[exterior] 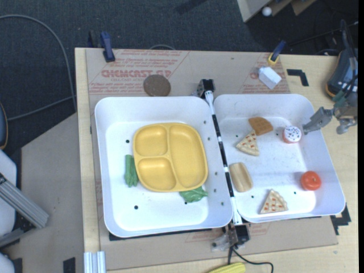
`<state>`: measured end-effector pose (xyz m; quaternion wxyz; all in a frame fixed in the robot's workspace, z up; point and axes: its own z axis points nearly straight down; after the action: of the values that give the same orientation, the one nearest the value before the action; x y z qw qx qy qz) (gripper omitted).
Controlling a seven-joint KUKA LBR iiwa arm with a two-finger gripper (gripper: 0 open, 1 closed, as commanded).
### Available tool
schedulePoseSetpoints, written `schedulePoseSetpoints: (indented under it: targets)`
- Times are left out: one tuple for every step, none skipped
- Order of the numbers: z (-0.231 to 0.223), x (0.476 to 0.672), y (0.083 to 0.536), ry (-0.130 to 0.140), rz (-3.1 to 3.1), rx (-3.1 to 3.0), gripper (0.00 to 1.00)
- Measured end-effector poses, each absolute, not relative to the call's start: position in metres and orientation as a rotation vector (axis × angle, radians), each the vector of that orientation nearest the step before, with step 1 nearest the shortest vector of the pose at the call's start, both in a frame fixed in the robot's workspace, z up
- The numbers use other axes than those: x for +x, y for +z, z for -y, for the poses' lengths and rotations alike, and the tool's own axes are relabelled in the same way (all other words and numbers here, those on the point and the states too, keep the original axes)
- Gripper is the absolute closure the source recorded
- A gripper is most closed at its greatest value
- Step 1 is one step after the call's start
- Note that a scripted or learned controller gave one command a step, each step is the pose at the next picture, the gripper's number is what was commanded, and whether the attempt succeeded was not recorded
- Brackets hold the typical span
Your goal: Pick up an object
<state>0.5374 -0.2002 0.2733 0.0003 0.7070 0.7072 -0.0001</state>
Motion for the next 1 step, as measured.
schedulePoseSetpoints:
  targets:
    - [0.1917,0.6082,0.1730,0.000,-2.222,2.221,0.00]
